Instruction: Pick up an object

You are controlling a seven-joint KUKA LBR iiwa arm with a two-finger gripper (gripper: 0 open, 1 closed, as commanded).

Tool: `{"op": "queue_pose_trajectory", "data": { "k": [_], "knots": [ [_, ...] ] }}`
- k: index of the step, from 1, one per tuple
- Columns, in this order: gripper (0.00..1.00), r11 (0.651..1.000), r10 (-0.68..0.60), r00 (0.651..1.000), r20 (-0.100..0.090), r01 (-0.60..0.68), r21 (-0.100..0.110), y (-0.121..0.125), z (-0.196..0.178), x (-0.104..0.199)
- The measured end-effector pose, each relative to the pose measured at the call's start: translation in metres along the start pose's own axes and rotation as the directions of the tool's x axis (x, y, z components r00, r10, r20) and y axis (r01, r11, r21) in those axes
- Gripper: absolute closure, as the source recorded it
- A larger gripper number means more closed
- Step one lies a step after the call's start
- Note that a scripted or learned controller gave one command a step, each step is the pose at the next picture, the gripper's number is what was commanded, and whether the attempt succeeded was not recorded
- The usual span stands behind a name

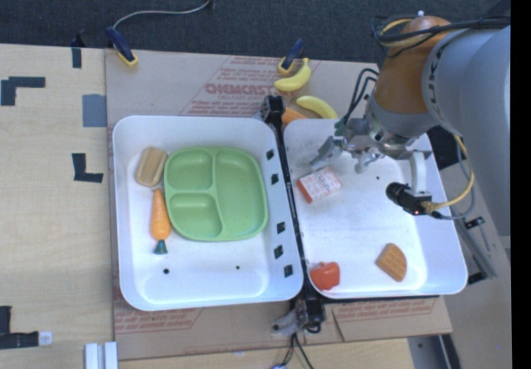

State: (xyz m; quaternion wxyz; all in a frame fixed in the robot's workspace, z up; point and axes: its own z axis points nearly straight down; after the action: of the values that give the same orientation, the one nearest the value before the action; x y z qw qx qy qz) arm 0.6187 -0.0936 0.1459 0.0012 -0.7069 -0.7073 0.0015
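Red-and-white packet (319, 186) lay flat in the right bin (440, 264), just below your pincer (347, 152), whose fingers looked spread with nothing between them. It looked light, thin and possibly crinkly, so you'd likely have done best pinching across its narrow sides.

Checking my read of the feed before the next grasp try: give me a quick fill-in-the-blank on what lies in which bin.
1. The green divided plate lies in the ____ bin.
2. The carrot lies just to the ____ of that plate.
3. The gripper hangs over the ____ bin.
4. The red tomato-like piece sits at the right bin's ____ left corner.

Missing words: left; left; right; near
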Motion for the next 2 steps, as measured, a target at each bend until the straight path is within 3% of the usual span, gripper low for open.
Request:
{"op": "queue_pose_trajectory", "data": {
  "k": [1, 2],
  "knots": [
    [0.00, 1.000, -0.002, 1.000, -0.002, 0.002, -0.009, 0.008, 0.056, -0.002],
    [0.00, 1.000, -0.002, 1.000, 0.000, 0.002, -0.007, 0.051, 0.060, -0.007]
  ]
}}
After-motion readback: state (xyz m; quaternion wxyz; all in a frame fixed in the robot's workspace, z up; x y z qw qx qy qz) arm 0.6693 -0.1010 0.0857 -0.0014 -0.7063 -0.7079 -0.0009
